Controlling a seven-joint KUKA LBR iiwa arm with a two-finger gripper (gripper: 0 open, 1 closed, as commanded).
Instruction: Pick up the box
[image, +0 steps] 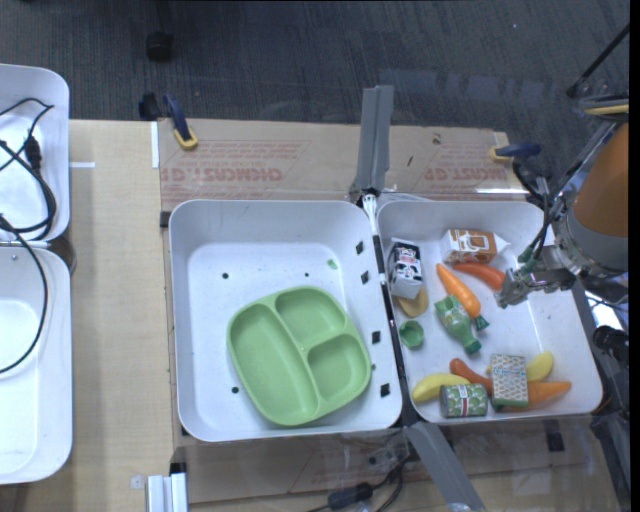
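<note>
Left bin (200, 300): holds a green divided plate (298, 355), well apart from the task items
Right bin (585, 340): crowded with toy food
Milk carton (406, 270): near the bin's left wall
Box (470, 244): orange, at the back of the bin, touching a carrot (478, 274) on its front side
Patterned box (508, 380): at the front, wedged among a banana (440, 385), a can (463, 401) and another carrot (545, 392)
Gripper (515, 285): just right of the box, low over the bin; finger state cannot be told
Risk: neighbours packed close may block the fingers, causing a slip or a wrong item lifted
</note>
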